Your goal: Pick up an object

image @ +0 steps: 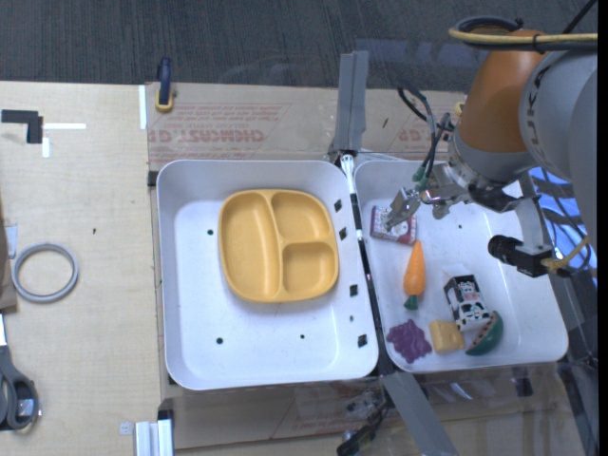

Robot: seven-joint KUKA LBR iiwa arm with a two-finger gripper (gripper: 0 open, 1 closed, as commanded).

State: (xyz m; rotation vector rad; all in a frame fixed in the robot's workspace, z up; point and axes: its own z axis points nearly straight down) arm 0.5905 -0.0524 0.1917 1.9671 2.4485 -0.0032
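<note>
Gripper (407, 202) hanging low over the far left corner of the right bin (532, 345), fingers' spread impossible to tell. Directly beneath and touching or nearly so: small pink-and-white packet (391, 226), lying flat by the bin's left wall. Just nearer the camera, an orange carrot (414, 270). Well apart, along the near edge: purple grapes (408, 340), yellow block (445, 335), cow-print carton (465, 300), watermelon slice (485, 333). In the left bin (190, 350): yellow divided plate (277, 245).

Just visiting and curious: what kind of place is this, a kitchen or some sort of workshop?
Probably a robotics lab bench, not a kitchen. A grey and orange robot arm reaches over two white bins; the food is toy-like, such as a plastic carrot, and tape and scissors lie alongside.
</note>
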